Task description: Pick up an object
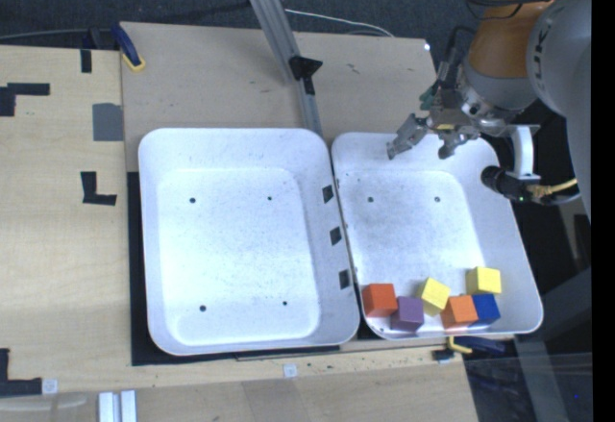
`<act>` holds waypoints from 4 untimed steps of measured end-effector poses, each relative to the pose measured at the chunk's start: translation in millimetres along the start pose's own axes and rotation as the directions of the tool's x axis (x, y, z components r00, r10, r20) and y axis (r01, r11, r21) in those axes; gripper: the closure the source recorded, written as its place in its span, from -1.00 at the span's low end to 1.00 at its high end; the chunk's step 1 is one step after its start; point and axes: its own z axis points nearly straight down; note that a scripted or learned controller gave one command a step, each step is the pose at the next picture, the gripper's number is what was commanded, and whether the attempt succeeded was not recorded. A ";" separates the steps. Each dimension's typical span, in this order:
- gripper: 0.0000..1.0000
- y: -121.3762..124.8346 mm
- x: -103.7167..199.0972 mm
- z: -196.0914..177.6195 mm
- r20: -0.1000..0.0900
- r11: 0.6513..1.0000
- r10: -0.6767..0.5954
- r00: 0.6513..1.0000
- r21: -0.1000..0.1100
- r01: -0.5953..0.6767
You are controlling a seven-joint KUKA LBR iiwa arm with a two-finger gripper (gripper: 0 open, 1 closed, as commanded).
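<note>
My gripper [423,143] hangs over the far edge of the right bin [413,218], open, its two fingers spread apart with nothing between them. Several small blocks lie along the near edge of that bin, far from the gripper: an orange block [380,298], a purple block [409,312], a yellow block [434,293], a second orange block [459,310], a blue block [485,308] and another yellow block [484,279].
The left bin [231,237] sits beside the right one, joined by black clips [334,235]. A slanted metal pole [274,16] rises behind the bins. A black cable connector [504,182] hangs by the right bin's far right corner.
</note>
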 end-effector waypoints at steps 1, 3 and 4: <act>-1.00 -33.5 5.5 -21.7 -0.002 1.000 0.001 1.000 0.000 -0.001; -1.00 -27.2 7.0 -10.6 -0.001 1.000 0.002 1.000 -0.003 -0.002; 1.00 -26.4 7.7 -17.7 -0.002 1.000 0.000 1.000 -0.001 0.000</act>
